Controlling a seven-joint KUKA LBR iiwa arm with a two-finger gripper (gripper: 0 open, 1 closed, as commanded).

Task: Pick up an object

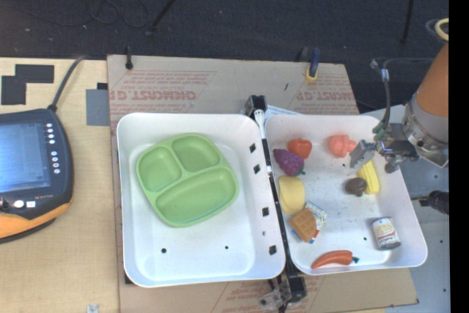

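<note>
The right bin (pixel 410 249) holds several toy foods: a red-orange fruit (pixel 300 149), a purple grape bunch (pixel 289 162), a pink piece (pixel 340 145), a yellow block (pixel 292 194), a bread-like piece (pixel 305 224), a brown lump (pixel 356 187), a yellow banana-like piece (pixel 370 177), a small can (pixel 384 232) and a red chili (pixel 332 259). My gripper (pixel 379 151) hangs at the bin's right side, just above the yellow piece and the brown lump. Its fingers (pixel 360 153) are spread, with nothing between them.
The left bin (pixel 146 253) holds a green divided plate (pixel 187 178). A tablet-like pendant (pixel 29 165) lies on the bench at far left. Cardboard (pixel 220 88) lies under both bins. A blue clamp (pixel 314 64) sits on the cardboard's far edge.
</note>
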